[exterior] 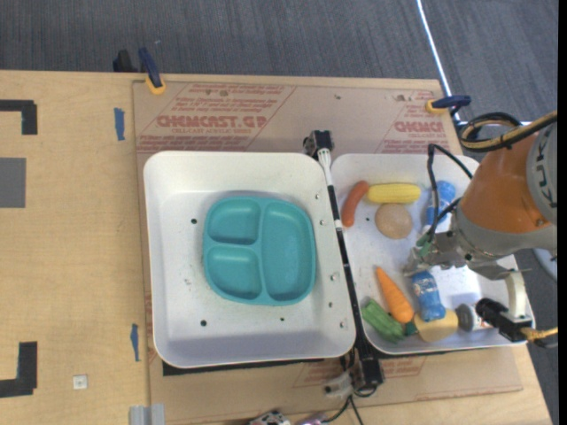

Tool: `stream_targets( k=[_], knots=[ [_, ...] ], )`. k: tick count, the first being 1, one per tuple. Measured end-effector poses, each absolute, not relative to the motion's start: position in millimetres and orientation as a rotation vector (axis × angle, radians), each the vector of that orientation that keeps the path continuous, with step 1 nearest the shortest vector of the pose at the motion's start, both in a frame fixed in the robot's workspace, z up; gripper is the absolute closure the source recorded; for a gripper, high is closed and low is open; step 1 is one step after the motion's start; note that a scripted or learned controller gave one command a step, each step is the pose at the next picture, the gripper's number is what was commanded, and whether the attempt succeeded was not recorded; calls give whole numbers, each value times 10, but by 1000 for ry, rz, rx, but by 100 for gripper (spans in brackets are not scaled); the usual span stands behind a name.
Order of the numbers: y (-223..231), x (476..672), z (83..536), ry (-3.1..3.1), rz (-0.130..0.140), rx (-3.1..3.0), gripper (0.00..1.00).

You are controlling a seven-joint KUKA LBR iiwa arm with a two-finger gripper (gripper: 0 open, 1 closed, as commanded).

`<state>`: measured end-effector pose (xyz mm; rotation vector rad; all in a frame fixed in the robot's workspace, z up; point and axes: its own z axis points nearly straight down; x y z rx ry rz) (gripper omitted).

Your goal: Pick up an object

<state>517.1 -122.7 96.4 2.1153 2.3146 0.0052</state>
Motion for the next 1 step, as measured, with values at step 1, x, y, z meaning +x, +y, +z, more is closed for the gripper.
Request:
stream_targets(
  k=[1],
  knots=[
    [-648,4794,1843,1831,0,2553,100]
  ],
)
